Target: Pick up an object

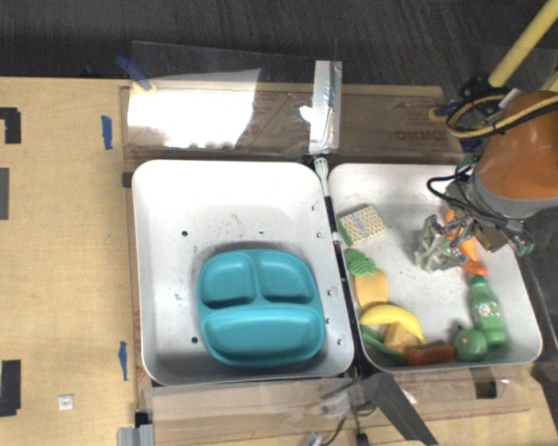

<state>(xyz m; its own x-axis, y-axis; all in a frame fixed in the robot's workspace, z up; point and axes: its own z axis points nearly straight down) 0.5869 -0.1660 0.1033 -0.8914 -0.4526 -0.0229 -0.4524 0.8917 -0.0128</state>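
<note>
From my remote station I see the arm reaching in from the right, its end effector lowered into the right bin near that bin's middle right. Whether it is spread or pressed together I cannot tell; the metal parts blur into one another, and nothing shows pinched in it.

Just beside it lies a small orange piece, and below that a green toy bottle, its long axis running roughly up and down the view and its narrow neck toward the far side. At the bottle's base sits a round green toy.

Along the bin's left side lie a tan waffle-patterned square, a green leafy toy, a yellow banana and a brown sausage-like piece.

The left bin holds a teal divided tray. Both bins sit on the counter.
</note>
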